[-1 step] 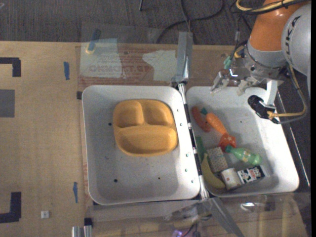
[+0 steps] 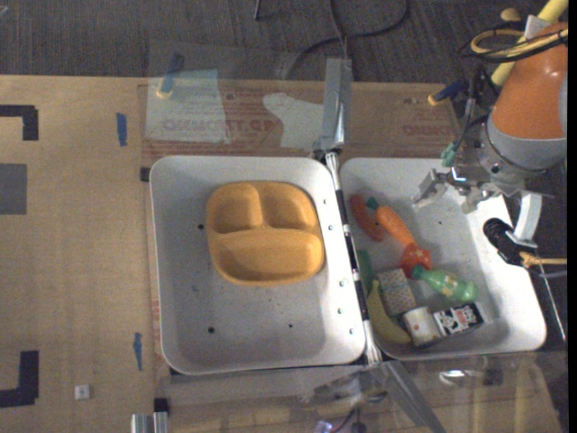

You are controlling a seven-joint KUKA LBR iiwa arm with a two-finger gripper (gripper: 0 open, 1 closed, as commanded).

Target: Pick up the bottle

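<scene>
The bottle is small and green with an orange-red cap. It lies on its side in the right bin, cap pointing up-left, among other items near the bin's middle. My gripper hangs over the upper right part of that bin, up and slightly right of the bottle and well apart from it. Its fingers are open, with bare bin floor showing between them.
The right bin also holds an orange carrot toy, a red-orange piece, a banana, a speckled sponge, a white tape roll and a black-and-white carton. An orange divided plate sits in the left bin.
</scene>
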